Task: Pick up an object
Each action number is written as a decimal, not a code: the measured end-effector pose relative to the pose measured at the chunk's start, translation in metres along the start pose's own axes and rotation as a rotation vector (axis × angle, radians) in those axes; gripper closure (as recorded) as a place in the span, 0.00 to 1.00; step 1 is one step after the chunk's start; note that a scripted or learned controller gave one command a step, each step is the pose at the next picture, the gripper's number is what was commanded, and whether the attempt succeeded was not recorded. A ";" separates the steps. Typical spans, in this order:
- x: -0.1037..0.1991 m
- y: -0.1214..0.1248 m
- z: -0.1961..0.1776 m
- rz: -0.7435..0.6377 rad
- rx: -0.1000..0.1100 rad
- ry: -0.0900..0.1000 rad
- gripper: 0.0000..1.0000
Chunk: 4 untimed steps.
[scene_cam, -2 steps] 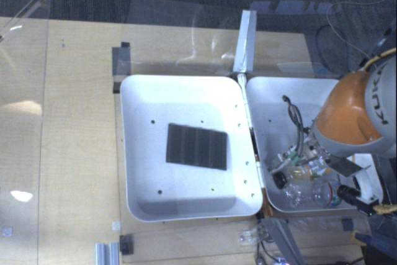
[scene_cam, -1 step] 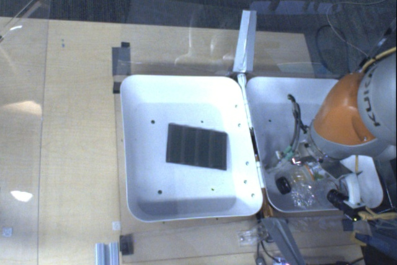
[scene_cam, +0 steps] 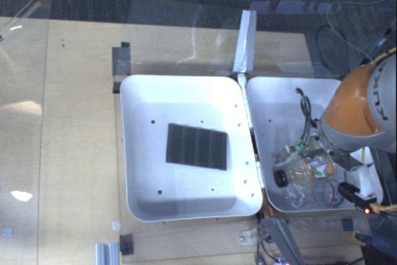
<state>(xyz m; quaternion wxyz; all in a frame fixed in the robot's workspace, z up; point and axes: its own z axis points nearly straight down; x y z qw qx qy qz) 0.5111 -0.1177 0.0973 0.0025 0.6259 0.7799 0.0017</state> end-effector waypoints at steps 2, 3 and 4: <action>-0.079 0.009 0.009 0.311 -0.005 -0.002 0.00; -0.078 -0.017 0.005 0.194 -0.023 -0.011 0.00; -0.075 -0.024 0.001 0.051 -0.041 -0.020 0.00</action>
